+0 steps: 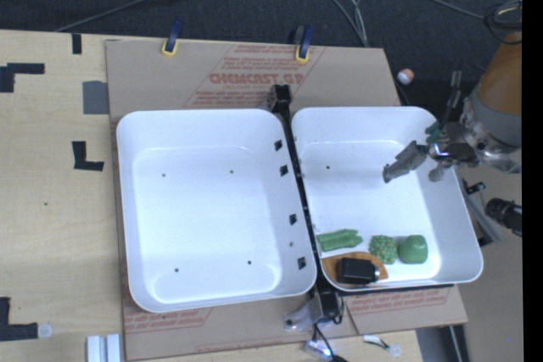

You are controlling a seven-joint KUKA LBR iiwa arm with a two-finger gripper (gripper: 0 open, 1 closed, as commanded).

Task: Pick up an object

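Note:
My gripper [417, 171] hangs over the right part of the right bin [356, 136], open, with nothing between its fingers. One finger [397, 169] points left and the other [438, 174] sits near the bin's right rim. Along the bin's front edge lie a long green pod-shaped piece [339, 240], a green broccoli piece [383, 247] and a rounded green object [413, 249]. A black object [356, 270] rests on a flat orange piece [377, 270] at the front rim. All of these lie well in front of the gripper, apart from it.
The left bin [204, 208] sits beside the right one, with a black divider strip [291, 182] between them. Both stand on a cardboard sheet [246, 76] held by two clamps. Cables run across the dark floor behind.

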